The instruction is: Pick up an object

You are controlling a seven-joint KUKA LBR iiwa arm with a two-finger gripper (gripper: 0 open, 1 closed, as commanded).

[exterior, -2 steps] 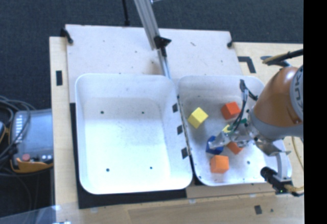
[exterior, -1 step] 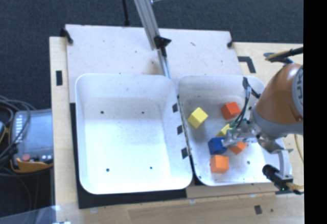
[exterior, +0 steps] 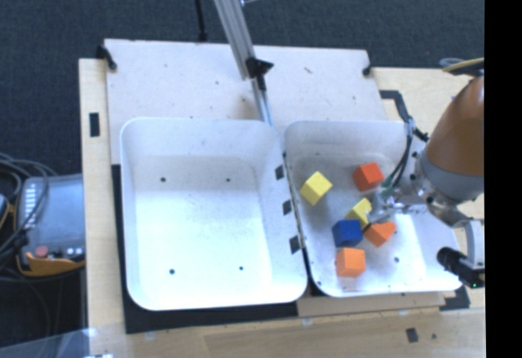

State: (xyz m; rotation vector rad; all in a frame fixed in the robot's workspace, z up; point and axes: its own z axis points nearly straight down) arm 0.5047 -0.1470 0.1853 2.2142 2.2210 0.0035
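Observation:
The right bin (exterior: 326,139) holds several small blocks: a yellow cube (exterior: 316,187), an orange-red cube (exterior: 368,176), a small yellow block (exterior: 362,209), a blue cube (exterior: 347,232), an orange block (exterior: 381,232) and an orange cube (exterior: 351,261). My gripper (exterior: 382,210) reaches in from the right and sits low among the small yellow block, the blue cube and the orange block. Its tips are too small to read, and whether any block lies between them is unclear.
The left bin (exterior: 139,152) lies beside the right one, their rims meeting mid-bench. A slanted metal pole (exterior: 231,10) rises behind the bins. The arm's orange and grey body (exterior: 457,148) overhangs the right bin's right side.

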